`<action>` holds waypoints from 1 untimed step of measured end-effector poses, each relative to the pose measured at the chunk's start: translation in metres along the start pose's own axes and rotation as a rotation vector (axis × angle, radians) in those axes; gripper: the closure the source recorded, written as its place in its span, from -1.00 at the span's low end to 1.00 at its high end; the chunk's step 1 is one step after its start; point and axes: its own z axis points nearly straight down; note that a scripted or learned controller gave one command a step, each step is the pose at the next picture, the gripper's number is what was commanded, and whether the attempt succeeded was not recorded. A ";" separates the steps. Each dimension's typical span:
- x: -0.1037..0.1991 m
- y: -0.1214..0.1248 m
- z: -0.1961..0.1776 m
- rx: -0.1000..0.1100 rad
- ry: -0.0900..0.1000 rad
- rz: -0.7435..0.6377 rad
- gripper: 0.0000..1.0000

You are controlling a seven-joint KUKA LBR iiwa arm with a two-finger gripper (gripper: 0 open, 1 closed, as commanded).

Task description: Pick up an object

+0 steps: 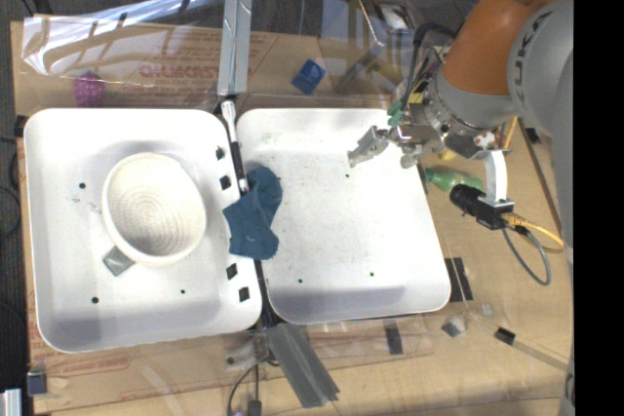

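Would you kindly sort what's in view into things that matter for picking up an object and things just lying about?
Job:
gripper, above the right bin
blue cloth, draped over the bins' shared edge
white bowl in the left bin

Lying about:
blue block
purple block
plastic sheet

One fixed cam above bench, angled down, both bins (58,239) in view; arm (507,34) enters right.

blue cloth (254,214) | crumpled (bunched) | right bin's left edge, draped over the divider
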 end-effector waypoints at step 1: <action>0.059 0.026 0.132 0.002 0.001 0.169 -1.00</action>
